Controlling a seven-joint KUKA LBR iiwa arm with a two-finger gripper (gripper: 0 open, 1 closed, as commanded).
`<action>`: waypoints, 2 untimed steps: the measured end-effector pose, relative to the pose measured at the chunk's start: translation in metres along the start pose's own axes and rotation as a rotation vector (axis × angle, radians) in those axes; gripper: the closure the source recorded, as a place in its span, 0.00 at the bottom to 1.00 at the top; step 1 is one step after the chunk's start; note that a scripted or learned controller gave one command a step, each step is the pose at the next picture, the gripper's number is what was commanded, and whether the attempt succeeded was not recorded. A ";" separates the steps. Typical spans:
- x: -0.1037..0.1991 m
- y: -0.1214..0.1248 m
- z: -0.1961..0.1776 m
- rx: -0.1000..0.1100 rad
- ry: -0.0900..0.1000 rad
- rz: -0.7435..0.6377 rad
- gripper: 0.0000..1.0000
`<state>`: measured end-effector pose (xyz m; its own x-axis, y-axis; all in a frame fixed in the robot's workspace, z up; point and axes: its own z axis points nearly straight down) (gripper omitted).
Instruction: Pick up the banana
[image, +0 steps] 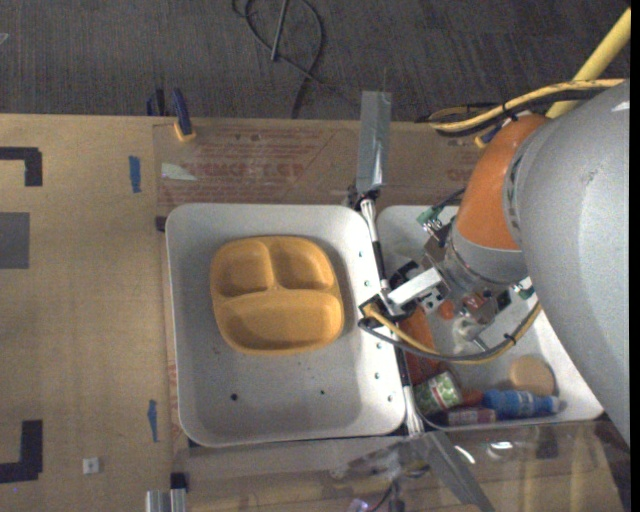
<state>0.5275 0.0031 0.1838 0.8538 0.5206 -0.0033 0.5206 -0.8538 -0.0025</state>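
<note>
Dark carpet (120, 50) is running along the far side of the scene, and a tan counter (90, 300) marked with blue tape is carrying two shallow white bins side by side. The left bin (185, 330) is holding a yellow divided plate (277, 293), lying flat a little to the far side of its middle. The grey arm (570, 230) is reaching in from the right and hanging low over the right bin (400, 225), with the tool (465, 300) sitting just above the bin's floor near its left wall. Whether the tool is open or closed, and whether it is gripping anything, I cannot tell, since the wrist is covering it. At the near end of that bin a green can (437, 390), a blue bottle (520, 403) and a round tan thing (532, 375) are lying close together, and an orange elongated thing (420, 332) is lying just left of the tool. The banana is, I am judging, lying in the right bin under the wrist, hidden; its exact place, colour and lie I cannot tell. The step in hand is looking like the descent or the grasp itself, with the lift not yet done. The next move is calling for a firm closure on the fruit alone, clear of the orange thing beside it, and then a straight rise without catching the wall between the bins.
</note>
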 end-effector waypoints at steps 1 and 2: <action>0.009 -0.085 0.044 -0.048 0.030 0.130 0.00; 0.005 -0.087 0.036 -0.035 0.014 0.133 1.00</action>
<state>0.4864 0.0799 0.1478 0.9152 0.4028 0.0124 0.4023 -0.9150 0.0318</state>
